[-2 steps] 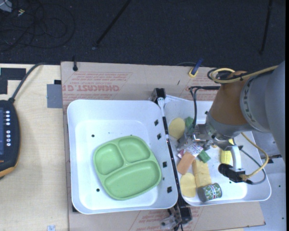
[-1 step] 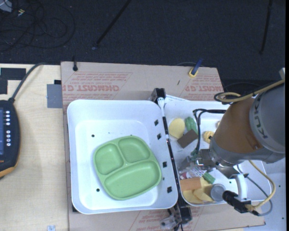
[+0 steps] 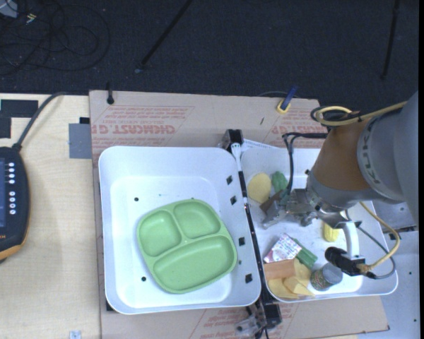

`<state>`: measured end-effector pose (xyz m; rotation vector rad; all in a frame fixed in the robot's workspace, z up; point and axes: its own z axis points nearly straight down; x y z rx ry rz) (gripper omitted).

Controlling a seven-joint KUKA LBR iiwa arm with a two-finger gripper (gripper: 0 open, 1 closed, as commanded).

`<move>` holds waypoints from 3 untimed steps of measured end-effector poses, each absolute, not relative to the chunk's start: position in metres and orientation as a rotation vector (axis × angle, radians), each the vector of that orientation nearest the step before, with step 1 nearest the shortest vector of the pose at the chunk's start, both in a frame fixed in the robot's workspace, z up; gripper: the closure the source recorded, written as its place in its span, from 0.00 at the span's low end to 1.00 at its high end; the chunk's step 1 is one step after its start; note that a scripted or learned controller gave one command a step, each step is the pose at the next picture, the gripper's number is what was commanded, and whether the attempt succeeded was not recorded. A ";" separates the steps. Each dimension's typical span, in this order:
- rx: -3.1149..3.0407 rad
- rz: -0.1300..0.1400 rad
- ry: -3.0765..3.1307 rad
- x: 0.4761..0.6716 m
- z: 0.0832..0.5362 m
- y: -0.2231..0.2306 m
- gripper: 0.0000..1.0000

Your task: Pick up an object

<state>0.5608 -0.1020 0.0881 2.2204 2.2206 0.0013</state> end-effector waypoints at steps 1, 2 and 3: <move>2.216 0.005 2.223 0.647 0.088 -0.091 0.00; 2.228 -0.004 2.222 0.552 0.088 -0.097 0.00; 2.219 0.002 2.223 0.607 0.088 -0.087 0.00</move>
